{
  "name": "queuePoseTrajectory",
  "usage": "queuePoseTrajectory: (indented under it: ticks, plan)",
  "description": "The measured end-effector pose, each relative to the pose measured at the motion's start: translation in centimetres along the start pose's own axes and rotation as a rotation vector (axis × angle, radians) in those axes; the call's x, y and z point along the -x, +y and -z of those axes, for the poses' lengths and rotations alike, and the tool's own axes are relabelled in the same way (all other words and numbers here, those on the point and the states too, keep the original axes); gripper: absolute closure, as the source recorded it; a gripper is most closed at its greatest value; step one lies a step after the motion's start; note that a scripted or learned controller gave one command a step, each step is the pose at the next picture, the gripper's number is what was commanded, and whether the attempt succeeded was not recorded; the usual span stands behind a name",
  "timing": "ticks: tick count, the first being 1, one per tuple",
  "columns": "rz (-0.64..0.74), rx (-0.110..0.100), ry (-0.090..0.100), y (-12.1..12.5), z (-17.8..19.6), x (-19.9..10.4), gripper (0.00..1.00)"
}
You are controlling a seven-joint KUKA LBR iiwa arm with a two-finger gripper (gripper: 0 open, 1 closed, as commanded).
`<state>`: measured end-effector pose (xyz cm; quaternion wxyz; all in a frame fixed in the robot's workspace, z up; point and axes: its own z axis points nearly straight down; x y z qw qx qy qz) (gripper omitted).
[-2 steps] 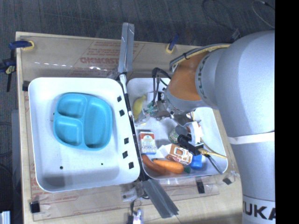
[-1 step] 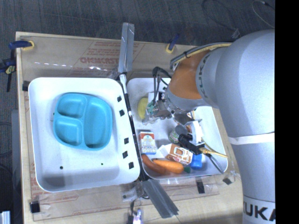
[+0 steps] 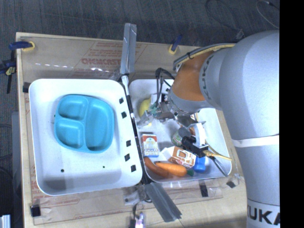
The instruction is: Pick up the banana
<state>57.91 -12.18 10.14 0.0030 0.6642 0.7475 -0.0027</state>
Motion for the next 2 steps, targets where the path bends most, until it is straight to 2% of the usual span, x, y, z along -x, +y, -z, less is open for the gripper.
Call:
queuePoseTrajectory:
  ticks: [1, 2]
  plan:
    - [0.006, -0.003, 0.009, 4.25, -1.12, 1.06, 0.0]
    - [0.012, -0.006, 0.01, 4.29, -0.31, 0.95, 1.0]
